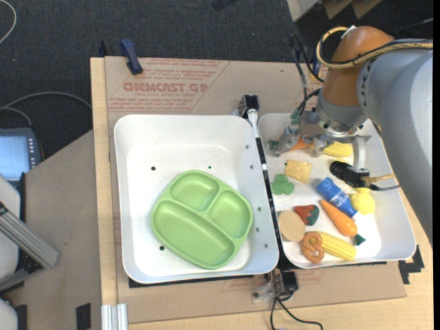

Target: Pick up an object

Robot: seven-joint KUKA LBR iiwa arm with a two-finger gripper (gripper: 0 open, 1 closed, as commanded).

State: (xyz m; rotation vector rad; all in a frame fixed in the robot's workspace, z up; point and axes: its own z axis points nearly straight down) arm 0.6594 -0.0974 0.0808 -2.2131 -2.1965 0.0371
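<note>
In the camera view, the gripper is hanging over the right bin at its 11 o'clock corner; finger state cannot be determined. Toy foods are lying in this bin: a cheese wedge, a carrot, a corn cob. A green tray is sitting in the left bin.

divided tray in left bin; toy food pile in right bin.
</note>
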